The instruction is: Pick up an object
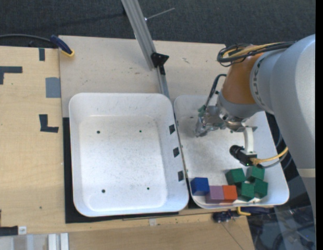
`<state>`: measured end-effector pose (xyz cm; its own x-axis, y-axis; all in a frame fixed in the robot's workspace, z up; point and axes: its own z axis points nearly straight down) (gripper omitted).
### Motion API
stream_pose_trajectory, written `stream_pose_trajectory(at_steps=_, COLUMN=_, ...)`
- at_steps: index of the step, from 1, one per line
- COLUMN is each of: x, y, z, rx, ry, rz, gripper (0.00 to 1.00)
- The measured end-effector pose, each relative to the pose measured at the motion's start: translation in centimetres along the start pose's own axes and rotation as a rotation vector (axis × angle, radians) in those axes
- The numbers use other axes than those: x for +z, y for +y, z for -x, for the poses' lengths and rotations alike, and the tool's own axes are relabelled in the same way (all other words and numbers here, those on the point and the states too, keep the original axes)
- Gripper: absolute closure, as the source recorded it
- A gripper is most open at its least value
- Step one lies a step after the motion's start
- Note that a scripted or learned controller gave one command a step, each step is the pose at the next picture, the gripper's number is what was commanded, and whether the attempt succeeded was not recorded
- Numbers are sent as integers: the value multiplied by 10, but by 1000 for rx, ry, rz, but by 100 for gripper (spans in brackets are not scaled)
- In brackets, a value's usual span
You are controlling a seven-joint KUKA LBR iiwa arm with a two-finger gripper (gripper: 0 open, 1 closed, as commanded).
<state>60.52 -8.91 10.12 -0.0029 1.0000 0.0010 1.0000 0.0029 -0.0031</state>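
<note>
Nearest, along the front edge of the right bin [273, 139], lie one blue block [200, 185], one purple block [216, 193], one orange block [230, 192] and a cluster of green blocks [248, 182], seemingly four, touching one another. Farther back, the gripper [206, 124] hangs over the bin's bare middle, well apart from them; whether it is spread or closed I cannot tell. Beside it sits the left bin [78, 139].

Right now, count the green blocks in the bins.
3 that I can tell, clustered in the right bin at its near right corner: one at, one at, one at. They overlap, so another may be hidden.
</note>
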Motion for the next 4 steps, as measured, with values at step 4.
stream_pose_trajectory(at_steps=4, x=-112, y=-4, z=-102, rx=-4, ry=1, rz=3, gripper=100)
